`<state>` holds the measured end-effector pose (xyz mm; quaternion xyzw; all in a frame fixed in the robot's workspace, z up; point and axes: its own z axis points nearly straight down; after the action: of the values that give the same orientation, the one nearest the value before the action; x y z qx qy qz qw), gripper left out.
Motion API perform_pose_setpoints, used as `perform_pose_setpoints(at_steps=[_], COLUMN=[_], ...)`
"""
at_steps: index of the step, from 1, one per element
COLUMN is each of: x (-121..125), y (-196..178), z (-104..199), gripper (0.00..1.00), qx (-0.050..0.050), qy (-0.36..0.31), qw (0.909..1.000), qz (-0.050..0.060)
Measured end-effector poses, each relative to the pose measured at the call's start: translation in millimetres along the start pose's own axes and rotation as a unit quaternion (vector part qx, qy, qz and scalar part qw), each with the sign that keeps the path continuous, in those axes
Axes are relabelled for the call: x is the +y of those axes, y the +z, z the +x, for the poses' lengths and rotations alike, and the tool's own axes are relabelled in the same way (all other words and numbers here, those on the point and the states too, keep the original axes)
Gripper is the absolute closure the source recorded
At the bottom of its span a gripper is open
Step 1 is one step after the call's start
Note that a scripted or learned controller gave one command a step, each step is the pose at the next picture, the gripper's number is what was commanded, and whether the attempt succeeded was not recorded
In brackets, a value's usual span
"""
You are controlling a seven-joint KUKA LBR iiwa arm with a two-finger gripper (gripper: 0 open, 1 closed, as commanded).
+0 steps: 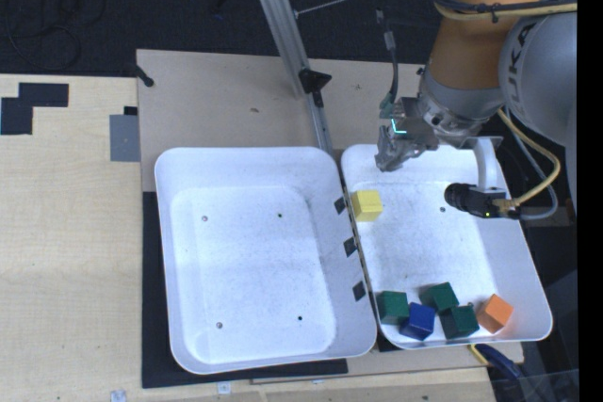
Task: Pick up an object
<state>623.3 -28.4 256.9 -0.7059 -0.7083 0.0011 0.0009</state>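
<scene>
One yellow cube (pixel 366 204) sits by the right bin's (pixel 516 251) left wall, just below the gripper (pixel 391 157). Can't tell the finger state. Honestly, that wall could block one side and knock the cube away.

You look down from one fixed camera above the bench (pixel 85 202), tilted so the far edge sits toward the top of your view. Both white bins fall inside it: the left bin (pixel 188 174) near the centre, the right bin (pixel 513 268) just beside it. The arm (pixel 490 24) enters beyond the right bin, from your right, fairly close.
</scene>
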Motion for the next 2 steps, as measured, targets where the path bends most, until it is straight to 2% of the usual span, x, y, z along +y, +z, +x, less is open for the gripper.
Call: perform_pose_setpoints(at_steps=[1, 2], x=[12.8, 44.2], y=[-38.9, 72.1], z=[-1.9, 17.3], gripper=[0.0, 0.0], qx=[0.0, 0.0], qy=[0.0, -0.001], qw=[1.0, 1.0], qz=[-0.003, 0.003])
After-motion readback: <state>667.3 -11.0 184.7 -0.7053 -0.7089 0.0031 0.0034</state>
